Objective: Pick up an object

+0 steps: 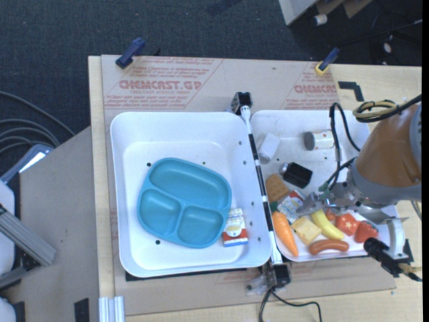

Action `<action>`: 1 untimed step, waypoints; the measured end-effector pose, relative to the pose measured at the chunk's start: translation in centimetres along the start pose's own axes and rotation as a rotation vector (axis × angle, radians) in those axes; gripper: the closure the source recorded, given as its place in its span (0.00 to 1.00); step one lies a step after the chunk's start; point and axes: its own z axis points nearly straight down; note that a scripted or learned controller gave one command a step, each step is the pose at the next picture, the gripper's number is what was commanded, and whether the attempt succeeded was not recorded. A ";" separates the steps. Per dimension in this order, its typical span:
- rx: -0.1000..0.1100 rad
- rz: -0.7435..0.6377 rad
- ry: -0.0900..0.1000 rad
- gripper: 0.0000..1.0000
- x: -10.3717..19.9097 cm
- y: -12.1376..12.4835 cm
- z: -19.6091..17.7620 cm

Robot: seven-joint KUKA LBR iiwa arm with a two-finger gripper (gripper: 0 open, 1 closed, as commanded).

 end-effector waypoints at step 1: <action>-0.008 -0.001 0.001 0.00 -2.1 2.4 2.6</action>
